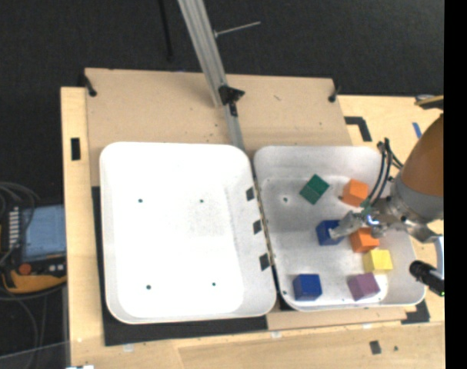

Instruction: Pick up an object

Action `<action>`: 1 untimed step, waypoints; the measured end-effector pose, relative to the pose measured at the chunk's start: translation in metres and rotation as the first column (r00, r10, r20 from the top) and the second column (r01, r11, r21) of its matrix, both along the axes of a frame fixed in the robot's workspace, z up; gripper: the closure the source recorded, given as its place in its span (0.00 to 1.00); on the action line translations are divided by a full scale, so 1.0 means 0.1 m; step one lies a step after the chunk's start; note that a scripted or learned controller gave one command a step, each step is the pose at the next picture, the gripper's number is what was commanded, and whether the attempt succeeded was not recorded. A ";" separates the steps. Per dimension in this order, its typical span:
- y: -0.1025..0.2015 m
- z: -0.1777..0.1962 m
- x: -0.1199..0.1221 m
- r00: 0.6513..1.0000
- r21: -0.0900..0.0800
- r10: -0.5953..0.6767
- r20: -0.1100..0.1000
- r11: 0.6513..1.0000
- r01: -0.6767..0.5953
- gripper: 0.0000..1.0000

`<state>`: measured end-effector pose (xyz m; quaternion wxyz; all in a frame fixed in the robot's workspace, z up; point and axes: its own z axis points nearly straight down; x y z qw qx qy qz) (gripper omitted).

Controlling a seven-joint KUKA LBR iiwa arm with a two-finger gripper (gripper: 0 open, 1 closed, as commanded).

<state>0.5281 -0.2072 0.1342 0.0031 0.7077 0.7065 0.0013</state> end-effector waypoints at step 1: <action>-0.03 -0.03 0.06 1.000 -0.009 0.001 0.021 1.000 -0.001 0.00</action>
